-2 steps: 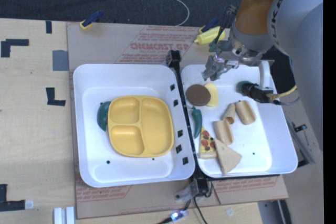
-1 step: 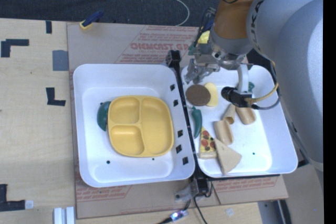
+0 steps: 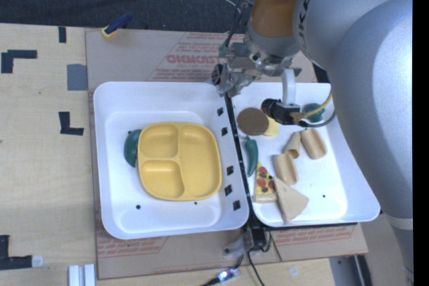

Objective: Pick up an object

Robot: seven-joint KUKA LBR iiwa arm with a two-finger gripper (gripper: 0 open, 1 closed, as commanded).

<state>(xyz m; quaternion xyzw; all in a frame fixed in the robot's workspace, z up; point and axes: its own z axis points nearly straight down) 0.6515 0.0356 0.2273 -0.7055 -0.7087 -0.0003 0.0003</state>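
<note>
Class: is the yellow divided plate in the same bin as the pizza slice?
No: the yellow divided plate lies in the left bin, the pizza slice in the right bin.

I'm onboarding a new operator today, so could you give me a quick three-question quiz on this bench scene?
1. True or false: the yellow divided plate lies in the right bin.
2. Where does the brown disc lie? A) left bin B) right bin C) on the cardboard outside the bins
3. Fill in: the pincer hangs over the ____ end of the divide between the bins (near or far from the camera).

Key: 1. False, it lies in the left bin. 2. B. 3. Far.
</note>
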